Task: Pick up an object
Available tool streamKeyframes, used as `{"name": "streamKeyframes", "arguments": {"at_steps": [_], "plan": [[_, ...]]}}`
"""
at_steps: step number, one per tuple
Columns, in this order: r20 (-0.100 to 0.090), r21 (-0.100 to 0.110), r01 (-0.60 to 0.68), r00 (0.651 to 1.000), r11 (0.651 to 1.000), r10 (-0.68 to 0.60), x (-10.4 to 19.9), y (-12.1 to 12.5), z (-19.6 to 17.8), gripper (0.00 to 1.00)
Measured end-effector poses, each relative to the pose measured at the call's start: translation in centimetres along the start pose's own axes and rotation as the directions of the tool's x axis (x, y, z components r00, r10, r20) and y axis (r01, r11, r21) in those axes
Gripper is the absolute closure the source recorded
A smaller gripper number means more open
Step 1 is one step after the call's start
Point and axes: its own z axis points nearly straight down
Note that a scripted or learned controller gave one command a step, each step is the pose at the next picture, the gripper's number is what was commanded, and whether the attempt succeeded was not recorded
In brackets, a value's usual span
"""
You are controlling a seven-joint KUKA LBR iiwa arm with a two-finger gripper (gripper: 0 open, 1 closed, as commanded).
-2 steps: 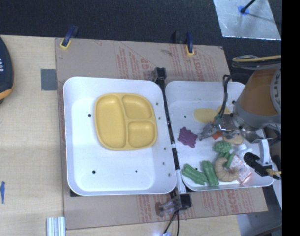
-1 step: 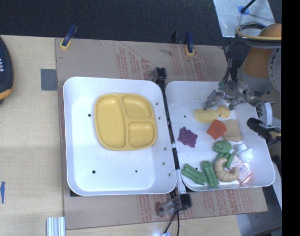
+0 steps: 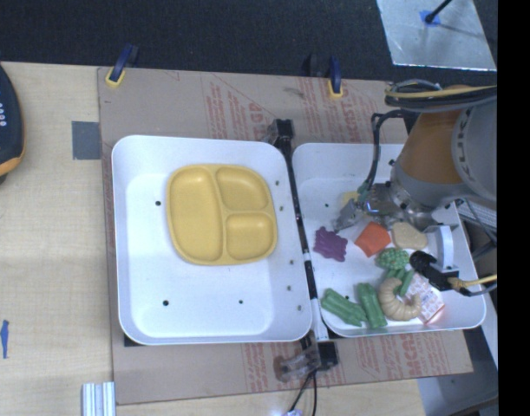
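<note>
- An orange block [image 3: 373,238] lies on the floor of the right bin [image 3: 321,189], just at five o'clock from the gripper [image 3: 369,201]. It looks like the nearest candidate for picking, though that is a guess.
- The block is squarish, tilted, with no clear long axis; it points nowhere in particular.
- At nine o'clock from it sits a purple piece [image 3: 330,244]; at five o'clock, green pieces [image 3: 392,261] and a tan ring [image 3: 396,300].
- The gripper hangs low over the bin. I cannot tell how its pincer stands.
- Nothing appears lifted, so the pick looks not yet done.
- The left bin [image 3: 143,310] holds a yellow divided plate [image 3: 221,213].
</note>
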Motion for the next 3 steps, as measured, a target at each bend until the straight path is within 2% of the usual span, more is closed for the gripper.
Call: {"name": "streamKeyframes", "arguments": {"at_steps": [1,2,3], "plan": [[0.003,-0.014,-0.001,1.0,1.0,0.001,2.6,6.1,-1.9,0.0],[0.006,-0.006,-0.012,1.0,1.0,0.012,-4.3,2.9,-0.2,0.0],[0.001,-0.002,-0.007,1.0,1.0,0.007,-1.9,-3.0,-0.1,0.0]]}}
